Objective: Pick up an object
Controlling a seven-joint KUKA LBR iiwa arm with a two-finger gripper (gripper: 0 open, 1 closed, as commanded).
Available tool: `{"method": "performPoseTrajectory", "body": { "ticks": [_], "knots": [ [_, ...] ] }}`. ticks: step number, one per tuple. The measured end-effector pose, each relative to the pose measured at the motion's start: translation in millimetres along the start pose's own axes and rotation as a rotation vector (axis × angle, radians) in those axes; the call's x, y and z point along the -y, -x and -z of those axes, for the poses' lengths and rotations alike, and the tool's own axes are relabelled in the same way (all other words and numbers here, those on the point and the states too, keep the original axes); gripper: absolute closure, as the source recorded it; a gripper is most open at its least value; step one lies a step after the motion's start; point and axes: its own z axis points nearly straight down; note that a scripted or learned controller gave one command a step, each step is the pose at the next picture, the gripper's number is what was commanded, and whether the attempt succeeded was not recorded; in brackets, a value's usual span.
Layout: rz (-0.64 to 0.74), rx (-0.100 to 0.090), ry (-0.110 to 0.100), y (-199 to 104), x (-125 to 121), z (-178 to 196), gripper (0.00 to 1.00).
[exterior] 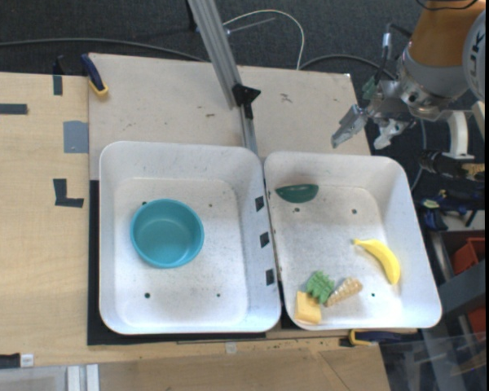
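My gripper point(365, 136) hangs above the far edge of the right bin point(407, 190), its two grey fingers spread apart with nothing between them. Inside that bin lie a yellow banana point(381, 258) at the right, a dark green bowl-shaped piece point(297, 192) near the far left corner, and at the near edge a green leafy toy point(319, 285), a tan cone-like piece point(345, 291) and a yellow block point(308, 309). The left bin point(114, 218) holds a teal bowl point(167, 233).
A slanted grey metal pole point(220, 47) crosses the bench behind the bins and ends at the divide between them. Cables run across the dark floor behind. A yellow-handled clamp point(94, 76) sits at the bench's far left corner.
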Motion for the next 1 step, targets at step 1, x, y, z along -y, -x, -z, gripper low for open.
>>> {"method": "performPoseTrajectory", "body": {
  "ticks": [1],
  "knots": [
    [0.000, 0.000, 0.000, 0.0, 0.0, 0.0, 0.00]
  ]
}}
